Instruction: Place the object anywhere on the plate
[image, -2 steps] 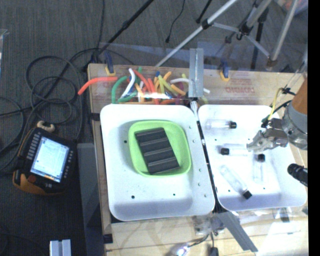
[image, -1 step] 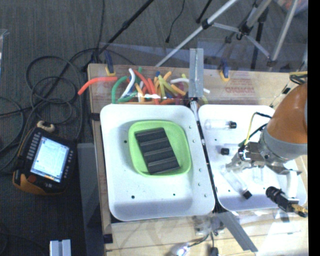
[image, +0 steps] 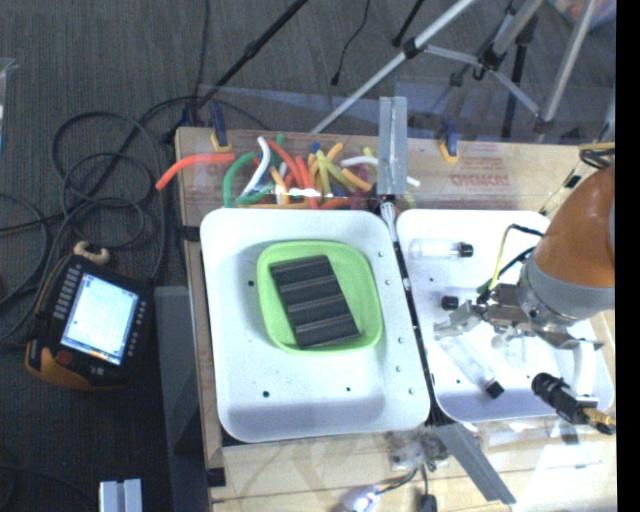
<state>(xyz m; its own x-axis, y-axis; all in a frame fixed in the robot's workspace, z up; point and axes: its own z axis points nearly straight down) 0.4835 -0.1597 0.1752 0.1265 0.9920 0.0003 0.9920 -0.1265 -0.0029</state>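
The dark ridged block (image: 315, 300) lies flat on the green plate (image: 268, 264), a little toward 6 o'clock of the plate's middle and inside its rim on every side. The plate itself sits in the left bin (image: 300, 405), just toward 12 o'clock of that bin's centre. The gripper (image: 485, 318) hangs over the right bin (image: 455, 402), near its middle and well apart from the plate at its 9 o'clock. Whether it is parted or closed I cannot tell, and I can make out nothing carried in it. Judged from how things lie, the block already counts as placed, so the step in hand looks like staying clear without disturbing anything. That calls for lifting straight up before any sideways travel, because loose pieces sit close around the gripper: a clear tube with a black cap (image: 437, 248) toward 11 o'clock of it, a small black piece (image: 450, 301) just at its 9 o'clock, and a second clear tube (image: 478, 372) at its 6 o'clock. A low sweep could drag any of these. If the arm must cross toward 9 o'clock again, it should pass high over the wall the two bins share. It should also keep off the plate's 3 o'clock rim, since a nudge there could tip the plate and slide the block off.
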